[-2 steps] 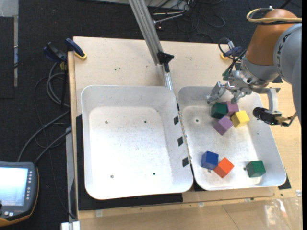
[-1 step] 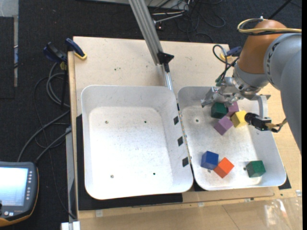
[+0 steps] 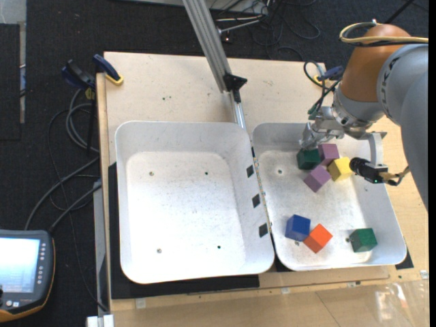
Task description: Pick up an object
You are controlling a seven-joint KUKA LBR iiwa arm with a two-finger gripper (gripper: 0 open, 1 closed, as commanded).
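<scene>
Camera view finding: the gripper (image 3: 315,139) sits low over the dark green cube (image 3: 308,159) in the right bin (image 3: 381,213), finger state indeterminable; with two purple blocks (image 3: 317,178) touching that cube, a square, centred descent before closing is advised.

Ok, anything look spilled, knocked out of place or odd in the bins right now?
Nothing stands out. All the blocks sit inside the right bin: a cluster by the gripper at its far end, and a blue block, orange block and green block near the front.
</scene>
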